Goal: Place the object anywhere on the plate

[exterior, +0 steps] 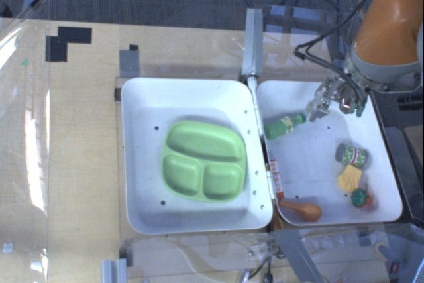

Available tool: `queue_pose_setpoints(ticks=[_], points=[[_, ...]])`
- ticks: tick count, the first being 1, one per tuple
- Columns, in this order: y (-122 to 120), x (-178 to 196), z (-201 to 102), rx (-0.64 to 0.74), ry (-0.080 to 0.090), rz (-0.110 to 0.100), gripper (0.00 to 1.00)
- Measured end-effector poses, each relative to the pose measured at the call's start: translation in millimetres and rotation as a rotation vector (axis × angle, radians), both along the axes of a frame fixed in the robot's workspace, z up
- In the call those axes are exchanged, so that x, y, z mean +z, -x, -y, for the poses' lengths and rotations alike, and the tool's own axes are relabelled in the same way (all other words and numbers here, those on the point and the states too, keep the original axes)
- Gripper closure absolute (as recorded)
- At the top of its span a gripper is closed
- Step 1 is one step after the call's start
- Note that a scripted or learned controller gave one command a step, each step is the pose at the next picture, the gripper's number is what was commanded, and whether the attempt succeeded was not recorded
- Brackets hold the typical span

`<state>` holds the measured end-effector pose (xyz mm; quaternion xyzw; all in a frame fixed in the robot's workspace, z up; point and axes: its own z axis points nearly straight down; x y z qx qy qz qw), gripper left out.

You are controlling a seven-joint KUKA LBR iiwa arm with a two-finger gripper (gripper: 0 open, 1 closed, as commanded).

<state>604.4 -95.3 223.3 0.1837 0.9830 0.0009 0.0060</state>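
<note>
A light green plate (202, 160) with three compartments lies in the left bin (142, 142). In the right bin (311, 169), a small green bottle (283, 126) lies on its side near the left wall, its pale cap end pointing right. My gripper (318, 108) hangs at the upper middle of the right bin, just right of the bottle's cap end and very close to it. Whether it touches the bottle is unclear. Nothing rests on the plate.
Lower right in the right bin lie a small green can (352, 155), a yellow block (350, 178) and a small green-and-red item (360, 198). A brown rounded object (301, 210) sits at the bin's front edge. A metal divider (252, 43) stands behind the bins.
</note>
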Motion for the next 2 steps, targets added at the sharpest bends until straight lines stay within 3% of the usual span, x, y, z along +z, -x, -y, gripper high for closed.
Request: queue_pose_setpoints(ticks=[1, 2], points=[[-19, -91, 65, -0.185, -0.001, -0.004, 1.00], [-19, -30, 0, -0.105, -0.001, -0.001, 1.00]])
